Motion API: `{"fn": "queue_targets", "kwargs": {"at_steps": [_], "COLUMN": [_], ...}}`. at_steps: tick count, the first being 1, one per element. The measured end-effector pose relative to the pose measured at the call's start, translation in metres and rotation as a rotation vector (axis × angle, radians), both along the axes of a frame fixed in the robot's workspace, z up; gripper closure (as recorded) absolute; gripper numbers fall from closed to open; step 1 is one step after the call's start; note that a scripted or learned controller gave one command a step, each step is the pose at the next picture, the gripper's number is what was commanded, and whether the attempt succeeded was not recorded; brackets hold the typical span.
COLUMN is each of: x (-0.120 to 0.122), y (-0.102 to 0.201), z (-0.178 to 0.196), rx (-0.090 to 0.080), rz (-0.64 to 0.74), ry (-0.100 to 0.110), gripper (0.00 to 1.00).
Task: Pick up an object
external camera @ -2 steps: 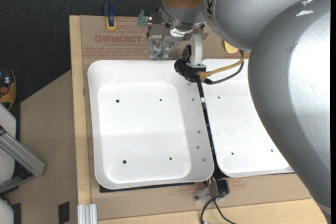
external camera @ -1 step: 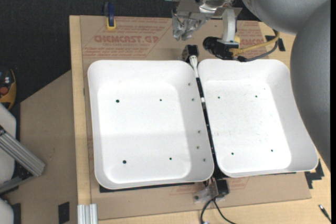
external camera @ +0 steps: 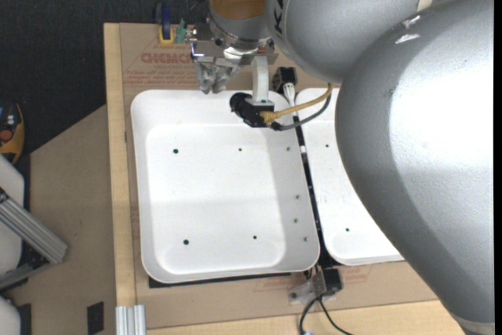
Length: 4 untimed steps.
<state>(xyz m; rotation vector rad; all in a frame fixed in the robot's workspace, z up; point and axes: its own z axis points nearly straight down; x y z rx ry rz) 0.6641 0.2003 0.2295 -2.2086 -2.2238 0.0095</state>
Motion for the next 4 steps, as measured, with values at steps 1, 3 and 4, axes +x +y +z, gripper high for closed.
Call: {"fn": "queue_targets", "kwargs": {"at_steps": [1,3,4], "x": [-0.009,0.001,0.003], "y": [-0.019,-0.01,-0.041], "z": [0.059,0.044,0.108], "rx": [0.0,-0.001,0.0], "rz": [-0.007,-0.001,-0.009], "ry": [-0.015,-0.001,-0.019], "gripper": [1.0,1.0,1.0]}}
